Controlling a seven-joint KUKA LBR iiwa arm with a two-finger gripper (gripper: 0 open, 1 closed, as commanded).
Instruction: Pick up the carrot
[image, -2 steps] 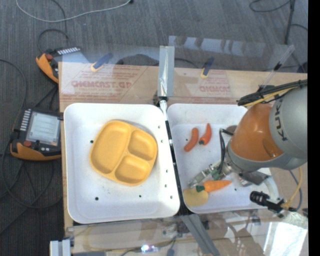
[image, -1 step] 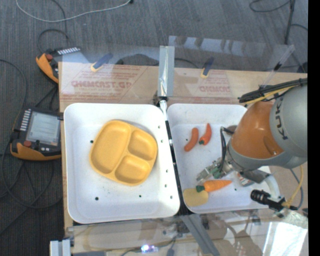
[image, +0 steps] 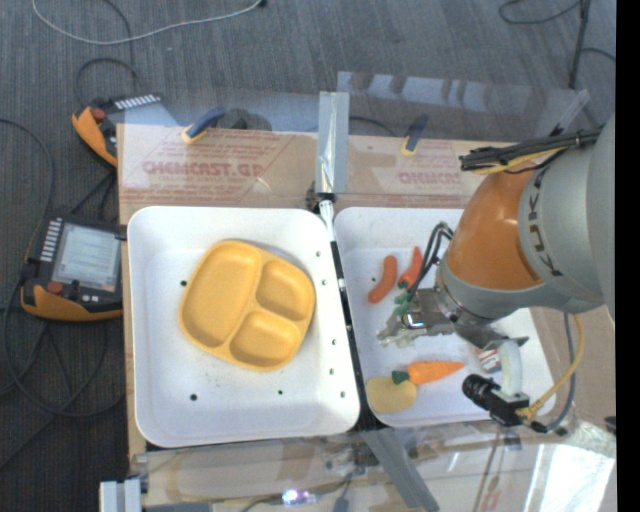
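You have one carrot (image: 436, 372) to pick up: orange, with a green top at its left end, lying on its side near the front of the right bin (image: 352, 300). Touching its green end, just to the left, sits one pale yellow rounded food piece (image: 390, 393) in the bin's front-left corner. Farther back in the same bin lie two thin orange-red sticks, one sausage-like piece (image: 381, 279) and one chili (image: 412, 267) beside it, close together and well apart from the carrot. The gripper (image: 397, 328) hangs over the middle of the right bin, just behind the carrot and apart from it; its metal fingers (image: 390, 334) point left, slightly apart, with nothing between them. The grey arm (image: 560, 230) with its orange band (image: 490, 245) reaches in from the right and covers the bin's right side. A white and black fitting (image: 498, 375) hangs just to the right of the carrot's tip. The left bin (image: 160, 400) holds one yellow tray (image: 248, 303) with three compartments. One pendant (image: 70, 268) lies on the floor to the left.
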